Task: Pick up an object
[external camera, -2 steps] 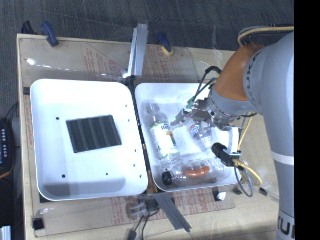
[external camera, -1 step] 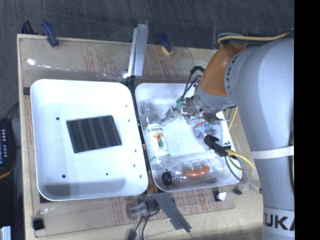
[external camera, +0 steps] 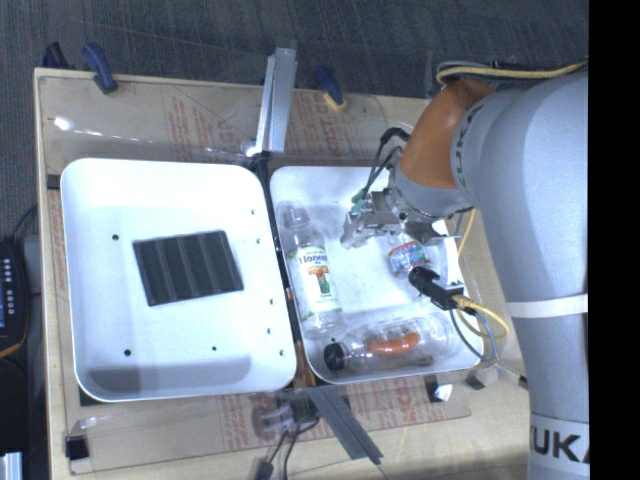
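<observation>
In the right bin (external camera: 330,183) lie three clear plastic bottles. One with a white and green label (external camera: 313,273) lies along the bin's left wall. One with a dark cap and an orange label (external camera: 385,346) lies along the front wall. A small crumpled one with a blue label (external camera: 407,258) sits near the right wall. My gripper (external camera: 362,223) hangs low over the bin's middle, just left of the blue-label bottle and right of the white-label one. Nothing shows between its fingers.
The left bin (external camera: 90,268) holds a dark ribbed rectangular pad (external camera: 188,266). A metal divider bar (external camera: 274,98) rises between the bins at the back. Blue clamps (external camera: 98,68) grip the bench's far edge. A black and yellow cable (external camera: 455,301) trails from my wrist over the right bin's rim.
</observation>
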Robot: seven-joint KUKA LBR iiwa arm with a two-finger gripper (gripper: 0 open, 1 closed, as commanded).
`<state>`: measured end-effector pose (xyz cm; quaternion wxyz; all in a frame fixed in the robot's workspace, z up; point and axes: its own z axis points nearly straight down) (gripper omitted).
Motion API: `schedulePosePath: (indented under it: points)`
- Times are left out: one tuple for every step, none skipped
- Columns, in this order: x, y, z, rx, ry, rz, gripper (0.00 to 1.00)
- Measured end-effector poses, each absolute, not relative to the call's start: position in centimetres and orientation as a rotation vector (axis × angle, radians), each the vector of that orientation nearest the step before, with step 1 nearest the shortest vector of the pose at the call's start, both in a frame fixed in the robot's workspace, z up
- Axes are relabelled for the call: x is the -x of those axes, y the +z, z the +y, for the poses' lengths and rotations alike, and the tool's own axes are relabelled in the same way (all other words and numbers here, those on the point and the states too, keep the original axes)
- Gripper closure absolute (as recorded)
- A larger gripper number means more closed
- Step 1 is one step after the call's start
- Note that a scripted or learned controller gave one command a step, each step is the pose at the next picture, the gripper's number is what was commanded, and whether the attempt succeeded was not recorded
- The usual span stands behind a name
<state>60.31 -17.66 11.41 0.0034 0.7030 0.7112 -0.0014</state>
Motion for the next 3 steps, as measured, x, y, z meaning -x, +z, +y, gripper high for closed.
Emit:
schedulePosePath:
  points:
    - [-60.3,11.5,-17.8,-2.203,-0.007,2.227,0.0]
    - [-60.5,18.9,-21.0,-2.002,0.0,2.421,0.0]
    - [-59.6,13.4,-16.2,-1.759,0.001,2.572,0.0]
